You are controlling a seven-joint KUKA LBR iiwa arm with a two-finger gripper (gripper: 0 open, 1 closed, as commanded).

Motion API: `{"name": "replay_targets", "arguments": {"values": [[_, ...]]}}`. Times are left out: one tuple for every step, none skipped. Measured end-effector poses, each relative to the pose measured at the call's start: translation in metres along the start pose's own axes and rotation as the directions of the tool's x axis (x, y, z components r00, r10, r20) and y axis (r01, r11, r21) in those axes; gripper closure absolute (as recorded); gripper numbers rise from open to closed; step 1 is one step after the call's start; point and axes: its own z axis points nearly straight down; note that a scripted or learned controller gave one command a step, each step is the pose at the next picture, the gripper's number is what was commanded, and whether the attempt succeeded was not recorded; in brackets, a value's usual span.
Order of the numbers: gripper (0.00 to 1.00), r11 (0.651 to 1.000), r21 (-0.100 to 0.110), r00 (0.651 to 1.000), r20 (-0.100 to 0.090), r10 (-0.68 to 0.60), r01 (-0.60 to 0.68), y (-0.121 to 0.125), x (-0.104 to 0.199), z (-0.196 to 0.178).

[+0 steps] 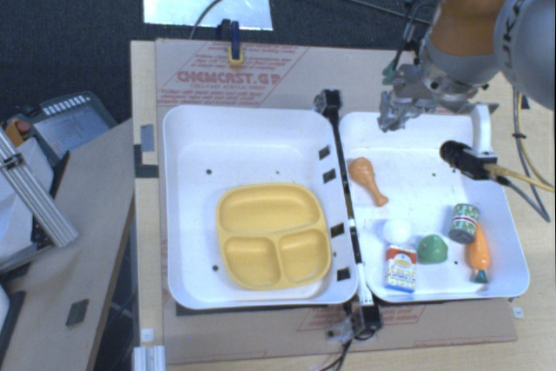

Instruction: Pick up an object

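Observation:
The right bin (408,148) holds an orange drumstick (367,179), a white ball (397,230), a green round piece (432,248), a small red and white carton (400,268), a little labelled can (464,221) and an orange carrot (478,252). My gripper (393,119) hangs over the bin's back left corner, above and behind the drumstick, with nothing visible between its fingers. Its fingers point down and look close together.
A yellow divided tray (272,235) lies in the left bin (191,187). A black clamp and divider (334,152) run between the bins. A black fitting with a cable (465,159) sits at the right bin's back right. A grey side table (61,213) stands at the left.

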Motion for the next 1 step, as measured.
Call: {"name": "replay_targets", "arguments": {"values": [[1.0, 1.0, 0.0, 1.0, -0.001, 0.001, -0.001, -0.0052, 0.0609, 0.0085]]}}
